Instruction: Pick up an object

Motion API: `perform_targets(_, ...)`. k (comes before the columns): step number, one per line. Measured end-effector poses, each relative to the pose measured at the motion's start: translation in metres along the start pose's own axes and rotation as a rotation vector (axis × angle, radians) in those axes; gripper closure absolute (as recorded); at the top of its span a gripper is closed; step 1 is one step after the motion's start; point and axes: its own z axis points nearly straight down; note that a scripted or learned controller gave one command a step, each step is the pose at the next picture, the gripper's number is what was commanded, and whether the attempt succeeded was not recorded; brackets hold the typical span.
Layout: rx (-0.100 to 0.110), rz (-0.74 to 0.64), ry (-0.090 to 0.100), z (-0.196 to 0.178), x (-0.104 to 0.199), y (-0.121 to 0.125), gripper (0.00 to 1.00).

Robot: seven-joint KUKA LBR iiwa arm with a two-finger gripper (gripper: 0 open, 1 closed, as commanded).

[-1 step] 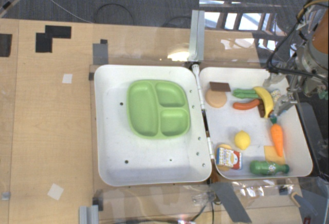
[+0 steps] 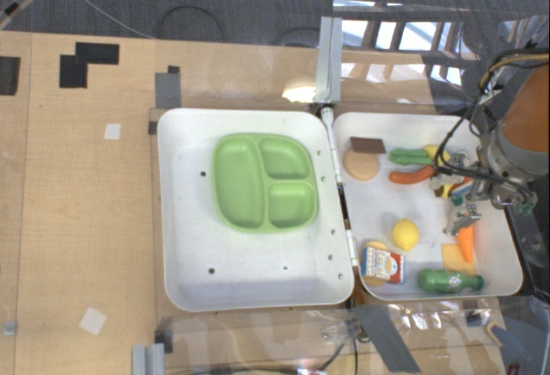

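Observation:
The right bin (image 2: 369, 208) holds several toy foods. A yellow lemon (image 2: 406, 235) lies near its middle. A small carton (image 2: 383, 264) and a green bottle-shaped piece (image 2: 449, 281) lie along the front. A tan round piece (image 2: 362, 165) and a brown block (image 2: 368, 144) sit at the back left. A green pod (image 2: 411, 156) and a red sausage shape (image 2: 412, 176) lie at the back. An orange carrot (image 2: 467, 242) and a yellow-orange wedge (image 2: 457, 259) rest at the right. My gripper (image 2: 462, 215) hangs low over the bin's right side, just above the carrot's top end.
The left bin (image 2: 185, 266) carries a green divided plate (image 2: 263, 181). A metal post (image 2: 327, 64) stands behind the seam between the bins. The arm's grey body and cables (image 2: 507, 141) fill the right bin's far right corner.

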Motion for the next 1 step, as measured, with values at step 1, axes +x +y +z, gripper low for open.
perform_targets(1, 0.004, 0.066, -0.017, 0.0540, -0.0086, -0.0078, 0.00)
